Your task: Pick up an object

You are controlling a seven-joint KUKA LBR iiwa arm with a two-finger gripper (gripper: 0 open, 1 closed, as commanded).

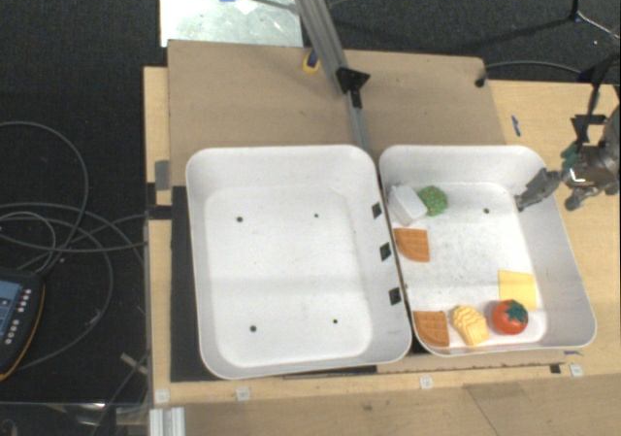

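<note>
Camera view, gripper [537,190] angled low over right bin's [572,269] far-right rim, grip state unclear

Lab: bench [291,104], white bins [209,259], floor cables [58,220].

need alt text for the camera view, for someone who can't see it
The pincer hovers at the right bin's upper right edge, holding nothing. That bin holds a tomato, yellow block, green lump and waffle pieces.

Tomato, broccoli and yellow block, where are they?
Tomato [510,317]: camera view, on its red middle.
Broccoli [433,199]: camera view, on its green top.
Yellow block [517,287]: camera view, on its flat face.
</note>
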